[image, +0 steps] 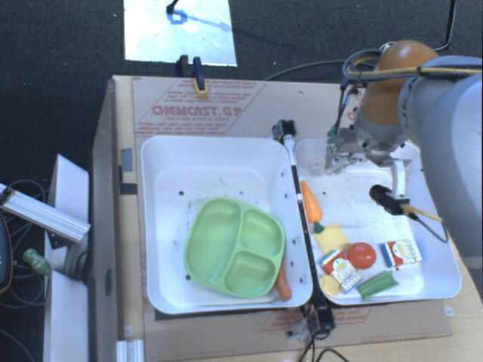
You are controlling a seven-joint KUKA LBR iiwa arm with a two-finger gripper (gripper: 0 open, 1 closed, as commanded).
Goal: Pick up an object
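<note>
Up over the right bin (441, 274) hangs the gripper (337, 159), open or closed I cannot tell; a carrot (310, 202) lies near it, a tomato (362, 255) farther off.

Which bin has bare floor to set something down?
Left bin: wide bare strip between its far wall and the green plate. Right bin: a small patch between the gripper and the tomato; its near end is crowded with toy food.
</note>
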